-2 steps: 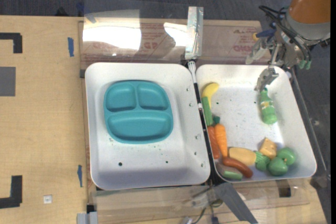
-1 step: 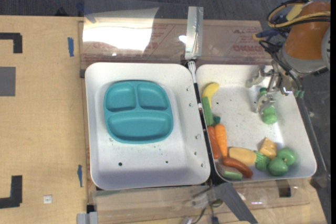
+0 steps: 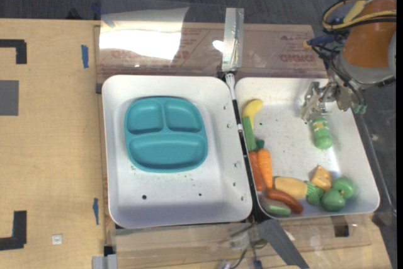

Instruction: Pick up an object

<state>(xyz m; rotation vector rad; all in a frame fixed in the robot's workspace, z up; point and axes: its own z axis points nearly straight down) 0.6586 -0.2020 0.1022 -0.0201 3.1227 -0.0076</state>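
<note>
- The gripper (image 3: 318, 105) hangs low in the right bin (image 3: 368, 160), just above a small green toy (image 3: 322, 135).
- Whether its fingers are spread or pressed together, I cannot tell.
- Best to centre over the toy, descend straight, then close.

The grey arm (image 3: 371, 41) enters from the right edge at the top, its orange band bulging above the wrist. Below it the gripper (image 3: 319, 105) points down and to the left, its metal fingers angled toward the bench.
</note>
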